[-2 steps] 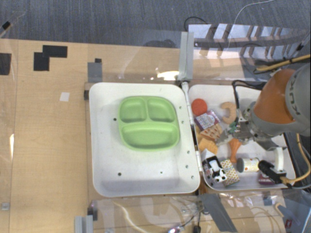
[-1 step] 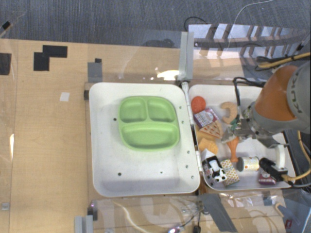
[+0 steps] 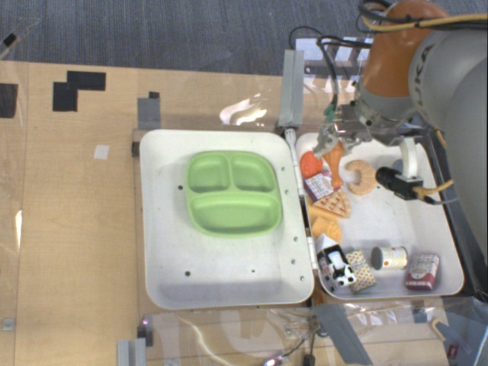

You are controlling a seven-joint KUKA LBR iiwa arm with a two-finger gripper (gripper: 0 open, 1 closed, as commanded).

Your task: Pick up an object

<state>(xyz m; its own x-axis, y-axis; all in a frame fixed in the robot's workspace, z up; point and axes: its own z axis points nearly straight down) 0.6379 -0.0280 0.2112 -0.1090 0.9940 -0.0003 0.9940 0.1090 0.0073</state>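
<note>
The hand (image 3: 329,138) hangs over the crowded orange carrot (image 3: 335,158); finger state cannot be told. Neighbouring toys may deflect the grasp.

green divided plate (image 3: 232,192), left bin (image 3: 164,227)

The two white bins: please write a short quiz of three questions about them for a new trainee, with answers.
1. True or false: the green divided plate lies in the left bin.
2. Which lies nearest the gripper? A) orange carrot-like toy B) red can C) small cylinder
3. Fill in: the waffle piece lies in the ___ bin.

Key: 1 true; 2 A; 3 right.
</note>
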